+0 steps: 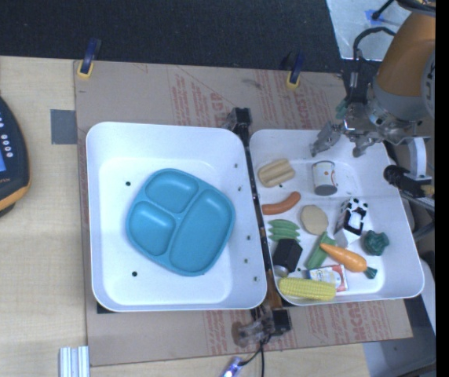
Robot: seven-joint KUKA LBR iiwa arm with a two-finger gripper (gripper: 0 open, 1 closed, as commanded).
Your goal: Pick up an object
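At the near edge of the right bin (403,287), a toy corn cob (308,289) lies beside a small red-and-white packet (334,276), with a carrot (344,256), a black block (287,253) and green pea pods (283,228) just behind. Farther in sit a tan disc (314,219), a black-and-white cow figure (355,217), a green broccoli piece (376,243), a sausage (280,203), a white cup (324,177) and a bread roll (275,172). The left bin (107,210) carries a blue divided plate (180,221). At the far right, the gripper (342,137) hovers over the right bin's far rim, its fingers (323,140) spread wide, gripping nothing, above and apart from the cup.
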